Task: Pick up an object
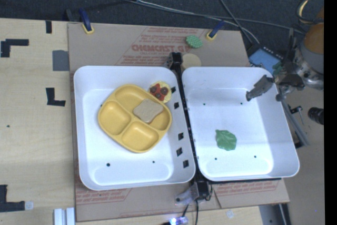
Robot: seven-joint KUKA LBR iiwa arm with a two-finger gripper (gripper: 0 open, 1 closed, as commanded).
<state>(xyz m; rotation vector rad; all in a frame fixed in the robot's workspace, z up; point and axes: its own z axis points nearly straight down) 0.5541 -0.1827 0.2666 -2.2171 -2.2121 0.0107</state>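
camera view: you've got two white bins side by side on the desk [31, 129]. the left bin [89, 166] holds a yellow divided plate [118, 118], tilted diagonally in the bin. a tan bread slice [147, 110] sits in the plate's middle compartment, and a small cluster of dark red pieces [160, 91] lies at the plate's upper right corner, close to the divider between the bins.

the right bin [279, 160] holds one thing, a green leaf-shaped piece [226, 139], lying flat on the floor of the bin, lower middle, apart from all four walls.

the arm comes in from the right, grey with the orange band visible at the upper right edge. the pincer [268, 85] hangs over the right bin's upper right corner, near the rim. one dark finger [257, 90] sticks out toward the left and down over the bin floor; the other one you can't separate from the wrist hardware, so i can't tell how far it's open. nothing shows in its grip. the leaf piece is well apart from it, below and to the left.

outside the bins, a small green textured object [194, 41] sits on the cardboard sheet [105, 45] behind them, near a blue clamp [212, 33]. cables [158, 6] run across the dark floor at the top.
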